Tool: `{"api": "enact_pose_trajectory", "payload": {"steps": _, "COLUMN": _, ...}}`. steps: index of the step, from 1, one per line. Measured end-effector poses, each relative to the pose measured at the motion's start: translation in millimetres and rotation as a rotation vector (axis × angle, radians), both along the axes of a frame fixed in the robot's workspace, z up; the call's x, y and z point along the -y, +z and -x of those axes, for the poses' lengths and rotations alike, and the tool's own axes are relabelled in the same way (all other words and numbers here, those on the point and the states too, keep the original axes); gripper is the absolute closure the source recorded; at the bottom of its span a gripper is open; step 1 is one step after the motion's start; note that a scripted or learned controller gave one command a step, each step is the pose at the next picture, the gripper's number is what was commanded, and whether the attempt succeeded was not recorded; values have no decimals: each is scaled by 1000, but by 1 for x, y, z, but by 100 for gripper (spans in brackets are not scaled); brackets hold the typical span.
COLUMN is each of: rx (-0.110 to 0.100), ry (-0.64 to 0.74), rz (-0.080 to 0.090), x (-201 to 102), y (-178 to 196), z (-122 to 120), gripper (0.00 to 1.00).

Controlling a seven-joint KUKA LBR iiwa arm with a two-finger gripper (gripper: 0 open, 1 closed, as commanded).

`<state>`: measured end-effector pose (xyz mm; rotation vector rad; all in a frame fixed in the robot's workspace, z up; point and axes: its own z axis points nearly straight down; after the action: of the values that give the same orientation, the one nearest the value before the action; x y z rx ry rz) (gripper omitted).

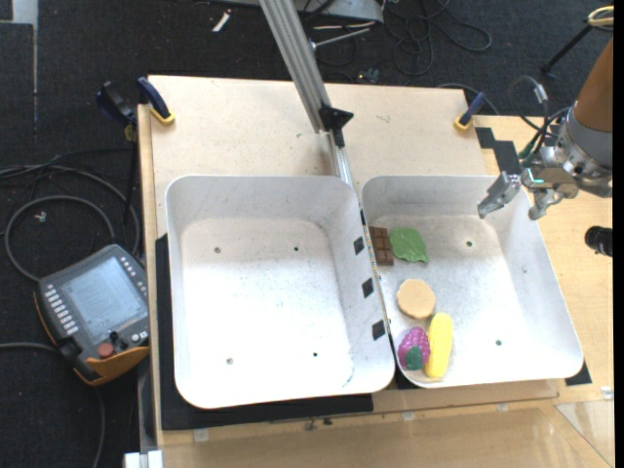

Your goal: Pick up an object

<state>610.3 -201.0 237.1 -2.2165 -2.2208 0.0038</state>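
Observation:
The right bin (526, 291) holds several toy foods along its left side: a brown chocolate bar (381, 246), a green leaf (409, 245), a tan round cookie (417, 298), a yellow corn cob (440, 344) and a pink-purple grape bunch (413, 347). My gripper (518, 199) hovers over the bin's far right rim, well to the right of the objects. Its two fingers are spread apart with nothing between them.
The left bin (195, 213) lies beside the right one. A slanted metal pole (297, 52) reaches down to the divide between the bins. Yellow clamps (161, 115) sit at the bench's back corners. A teach pendant (93, 305) lies left of the bench.

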Motion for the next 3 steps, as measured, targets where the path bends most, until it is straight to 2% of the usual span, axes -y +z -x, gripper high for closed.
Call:
{"api": "enact_pose_trajectory", "payload": {"steps": 1, "rx": 4, "ry": 2, "rz": 2, "x": 0, "y": 3, "z": -1, "gripper": 0}}
{"api": "enact_pose_trajectory", "payload": {"steps": 2, "rx": -1, "ry": -3, "rz": 0, "x": 3, "y": -56, "z": 8, "gripper": 0}}
{"api": "enact_pose_trajectory", "payload": {"steps": 3, "rx": -1, "ry": 0, "rz": 0, "x": -6, "y": -116, "z": 7, "gripper": 0}}
